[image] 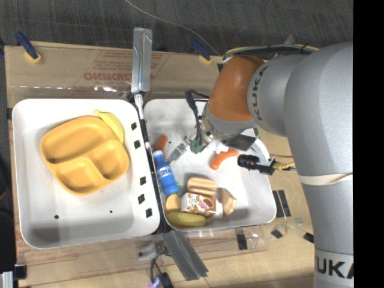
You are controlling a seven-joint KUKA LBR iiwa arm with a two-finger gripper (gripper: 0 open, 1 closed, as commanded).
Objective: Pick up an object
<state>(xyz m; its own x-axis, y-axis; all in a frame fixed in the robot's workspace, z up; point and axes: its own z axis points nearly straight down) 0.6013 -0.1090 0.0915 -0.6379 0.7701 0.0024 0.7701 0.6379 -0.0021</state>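
Note:
My gripper (186,147) hangs low over the middle of the right bin (264,206), under the arm's orange band (237,89). A small orange piece (161,143) lies just to its left by the bin's left wall. Another orange piece (222,158) lies just to its right. A blue bottle (165,177) rests along the left wall, in front of the gripper. At the bin's front sit a brown block (201,185), a printed carton (201,204) and a banana (186,219). Nothing shows held in the gripper.
The left bin (30,221) holds a yellow divided tray (84,155) with a yellow piece (113,125) at its back right edge. A metal divider (141,59) rises between the bins. The arm's grey body (318,119) covers the right side.

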